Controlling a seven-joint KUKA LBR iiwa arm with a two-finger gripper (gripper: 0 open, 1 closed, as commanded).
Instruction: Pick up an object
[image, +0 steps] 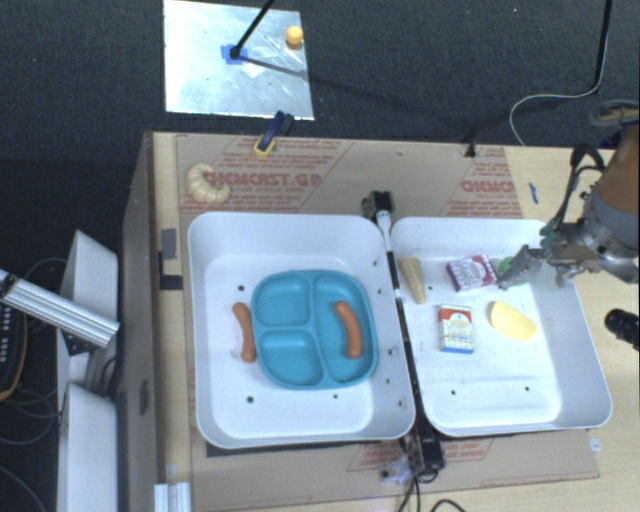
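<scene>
The right bin (570, 400) holds a maroon packet (470, 272), a tan wedge (411, 279), a small white box with a red and orange label (456, 329) and a yellow lemon-like piece (511, 321). My gripper (518, 268) hangs over the back right of this bin, just right of the maroon packet and above the yellow piece. Nothing shows in its grasp. In the left bin (215, 250) a blue divided plate (300, 350) carries one sausage (348, 329). A second sausage (244, 332) lies beside the plate's left edge.
A black clamp (380, 207) sits where the two bins meet at the back. A pale curled item (207, 182) and a blue-yellow tool (272, 132) lie on the cardboard behind the left bin. A metal rail (60, 310) juts in at the left.
</scene>
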